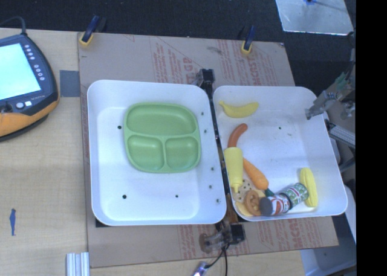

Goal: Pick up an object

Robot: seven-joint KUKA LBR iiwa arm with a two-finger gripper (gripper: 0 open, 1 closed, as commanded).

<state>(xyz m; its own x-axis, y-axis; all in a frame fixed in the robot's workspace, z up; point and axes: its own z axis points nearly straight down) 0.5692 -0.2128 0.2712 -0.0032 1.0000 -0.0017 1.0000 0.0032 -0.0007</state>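
Note:
The right white bin (pixel 284 142) holds several toy foods. A yellow banana (pixel 238 109) lies near its far left corner, with a red sausage (pixel 237 135) just below it. A yellow mustard bottle (pixel 234 168) and an orange carrot (pixel 256 175) lie side by side nearer the front. At the front edge are a round cracker-like piece (pixel 248 201), a small labelled bottle (pixel 283 198) on its side, and a yellow corn cob (pixel 309 186). My gripper (pixel 319 106) hangs over the bin's far right edge, apart from all the objects.
The left white bin (pixel 109 202) holds a green divided plate (pixel 162 138). A teach pendant (pixel 21 84) lies on the bench at far left. Clamps (pixel 89 32) hold the cardboard sheet at the back. Bare bin floor lies between the sausage and my gripper.

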